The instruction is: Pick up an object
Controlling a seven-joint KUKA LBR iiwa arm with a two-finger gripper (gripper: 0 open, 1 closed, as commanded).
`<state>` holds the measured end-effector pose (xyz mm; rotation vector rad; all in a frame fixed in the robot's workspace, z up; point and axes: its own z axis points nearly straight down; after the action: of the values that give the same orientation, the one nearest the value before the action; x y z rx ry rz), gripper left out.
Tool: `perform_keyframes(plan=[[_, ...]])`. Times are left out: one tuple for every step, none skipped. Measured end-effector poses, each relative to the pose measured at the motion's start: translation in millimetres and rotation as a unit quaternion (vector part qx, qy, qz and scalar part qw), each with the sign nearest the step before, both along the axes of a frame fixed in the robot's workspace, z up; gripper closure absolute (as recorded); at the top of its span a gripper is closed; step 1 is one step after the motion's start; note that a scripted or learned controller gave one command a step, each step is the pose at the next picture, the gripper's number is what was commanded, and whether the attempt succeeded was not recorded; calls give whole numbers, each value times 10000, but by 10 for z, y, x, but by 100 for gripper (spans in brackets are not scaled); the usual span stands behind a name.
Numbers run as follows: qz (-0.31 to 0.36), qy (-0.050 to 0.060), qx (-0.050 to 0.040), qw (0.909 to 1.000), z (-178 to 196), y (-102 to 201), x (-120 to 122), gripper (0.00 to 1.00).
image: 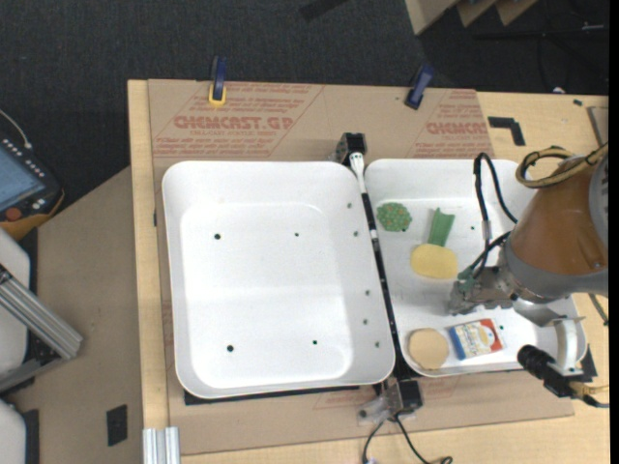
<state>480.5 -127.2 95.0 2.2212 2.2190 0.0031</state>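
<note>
Our pincer (466, 296) is hanging low in the right bin (406, 177), at the lower right of the frame, and we cannot tell its state because the wrist is hiding it. We are not seeing any thing inside it, so we are judging that the pick is not yet done.

Several objects are lying in this bin. A yellow piece (434, 261) is sitting just to the left of the pincer, near it; whether they are touching, we cannot say. Above the yellow piece, a green bushy object (394, 217) and a green block (441, 226) are lying side by side. Below the pincer, a small printed packet (476, 338) and a round tan object (428, 348) are resting near the lower edge of the bin. The left bin (193, 259) is taking the middle of the frame.

We are thinking the yellow piece or the packet is the likely target, as both are close to the pincer. Closing on one thing and lifting it are still remaining.

Our arm (566, 235) is entering from the right edge of the frame, with the orange band wide and near to the camera, and the wrist is pointing down and to the left into the bin. Black cables are looping above it.
</note>
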Motion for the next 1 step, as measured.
perform_keyframes(plan=[[49, -96, -8, 9999, 1957, 545, 583, 100]])
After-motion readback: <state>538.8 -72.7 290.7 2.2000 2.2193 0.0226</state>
